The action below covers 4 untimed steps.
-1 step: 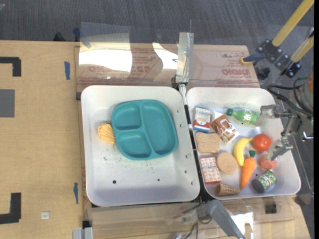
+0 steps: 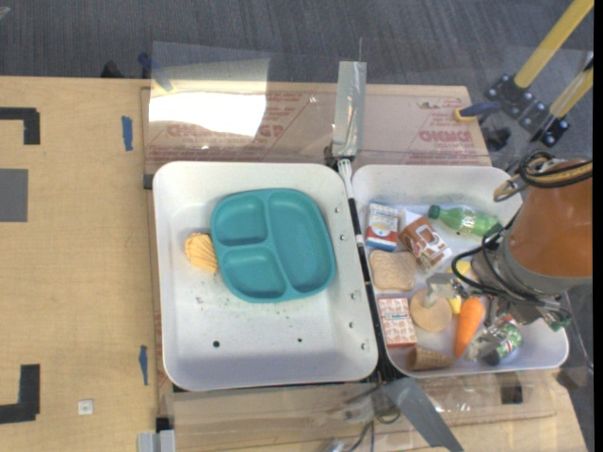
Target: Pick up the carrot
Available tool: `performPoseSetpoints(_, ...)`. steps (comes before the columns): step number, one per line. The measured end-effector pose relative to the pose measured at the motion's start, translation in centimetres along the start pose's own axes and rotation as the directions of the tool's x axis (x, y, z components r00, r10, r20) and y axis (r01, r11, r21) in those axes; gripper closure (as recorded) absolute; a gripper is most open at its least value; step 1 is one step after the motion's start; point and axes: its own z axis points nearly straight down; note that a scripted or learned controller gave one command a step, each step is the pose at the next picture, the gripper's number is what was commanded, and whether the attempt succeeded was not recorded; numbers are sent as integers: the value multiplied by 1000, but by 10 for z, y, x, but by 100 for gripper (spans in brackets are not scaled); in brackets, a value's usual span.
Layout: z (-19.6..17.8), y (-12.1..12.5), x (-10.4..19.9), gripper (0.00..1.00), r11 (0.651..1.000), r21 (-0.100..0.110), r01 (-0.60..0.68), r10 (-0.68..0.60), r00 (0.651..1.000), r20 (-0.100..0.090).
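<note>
The orange carrot (image 2: 468, 326) lies pointing toward the front in the right bin (image 2: 551, 354), between a round tan biscuit (image 2: 431, 315) and a small green can (image 2: 500, 344). My gripper (image 2: 482, 295) hangs just above the carrot's top end. The grey wrist with its orange band (image 2: 556, 238) and black cables covers most of it. The carrot's upper tip runs under the gripper, so I cannot make out contact.
The right bin is crowded: a green bottle (image 2: 464, 220), a white-blue carton (image 2: 382, 226), a brown packet (image 2: 426, 243), a bread slice (image 2: 393, 271) and a red-white box (image 2: 396, 318). The left bin (image 2: 188, 347) holds a teal divided plate (image 2: 273, 245) and a yellow shell-shaped pastry (image 2: 201, 250).
</note>
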Motion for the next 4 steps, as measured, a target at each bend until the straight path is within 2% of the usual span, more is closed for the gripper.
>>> performPoseSetpoints(1,24,-14,-6,0,988,10,155,-155,988,10)
performPoseSetpoints(2,24,-12,-7,0,986,13,168,-169,986,10)
performPoseSetpoints(3,25,3,-14,0,811,13,585,-585,811,4)
performPoseSetpoints(4,14,2,-15,100,811,17,585,-585,811,3)
